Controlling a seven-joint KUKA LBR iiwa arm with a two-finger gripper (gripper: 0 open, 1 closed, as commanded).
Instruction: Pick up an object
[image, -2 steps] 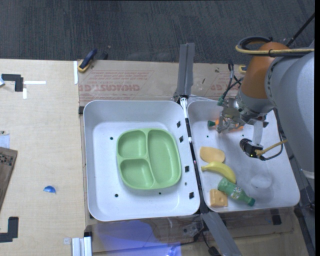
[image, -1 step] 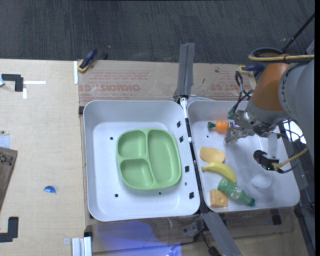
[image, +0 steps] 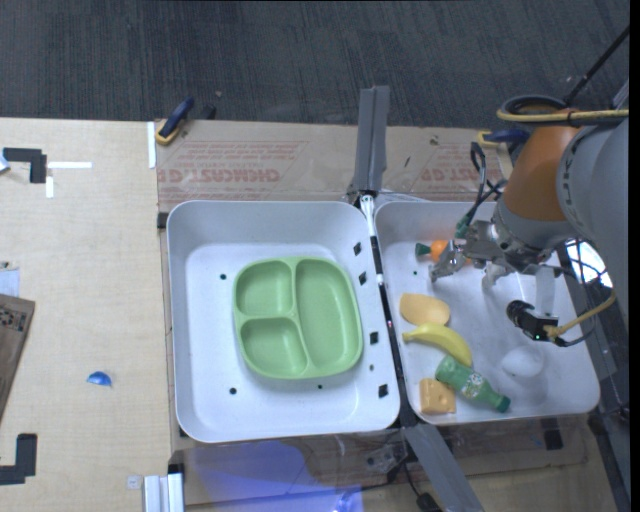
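Several graspable objects lie along the right bin's (image: 560, 400) left wall: a banana (image: 440, 341), a green bottle (image: 472, 386) and a small orange piece (image: 437, 247). Beside that piece, near the far-left corner, the gripper (image: 452, 258) hangs; its state cannot be told. Descend centred on one item.

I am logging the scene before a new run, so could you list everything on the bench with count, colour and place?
shallow white plastic bins: two, white, side by side on the bench
green three-compartment plastic tray: one, green, middle of the left bin
yellow toy banana: one, yellow, right bin, centre-left
pale yellow rounded toy piece: one, right bin, just above the banana
green toy bottle: one, green, right bin, near front
orange-yellow toy block: one, right bin, front-left corner
small orange object: one, right bin, far end, close to the gripper
grey arm with orange band: one, over the right bin
gripper: one, low at the right bin's far end
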